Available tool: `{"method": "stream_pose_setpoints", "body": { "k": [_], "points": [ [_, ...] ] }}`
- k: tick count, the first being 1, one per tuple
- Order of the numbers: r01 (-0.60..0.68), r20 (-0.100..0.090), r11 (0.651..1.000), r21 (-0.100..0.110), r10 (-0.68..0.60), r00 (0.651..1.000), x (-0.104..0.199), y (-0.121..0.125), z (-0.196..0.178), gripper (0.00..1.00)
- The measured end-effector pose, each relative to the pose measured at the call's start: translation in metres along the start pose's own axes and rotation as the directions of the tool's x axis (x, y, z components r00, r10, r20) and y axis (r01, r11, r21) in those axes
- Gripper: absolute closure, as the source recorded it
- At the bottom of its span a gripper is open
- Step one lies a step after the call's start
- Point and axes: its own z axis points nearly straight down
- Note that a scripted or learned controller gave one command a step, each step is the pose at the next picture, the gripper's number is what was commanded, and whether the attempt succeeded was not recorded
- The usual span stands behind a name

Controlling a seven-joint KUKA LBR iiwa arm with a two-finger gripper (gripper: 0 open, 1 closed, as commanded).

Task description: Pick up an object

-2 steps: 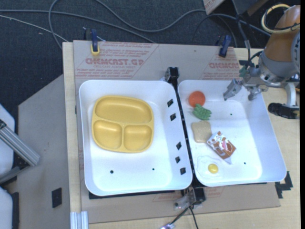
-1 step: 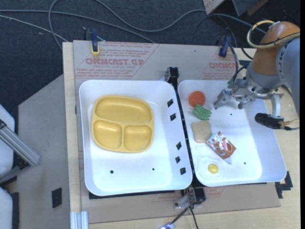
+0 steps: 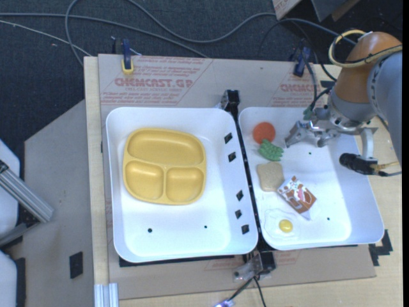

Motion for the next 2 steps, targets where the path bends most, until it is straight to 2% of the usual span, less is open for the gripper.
{"method": "stream_pose_setpoints", "body": {
  "k": [1,2],
  "points": [
    [0.001,0.001,1.000,-0.004,-0.001,1.000,0.000,0.001,-0.013,1.00],
    [0.000,0.002,1.000,-0.009,0.000,1.000,0.003,0.001,-0.057,1.00]
  ]
}}
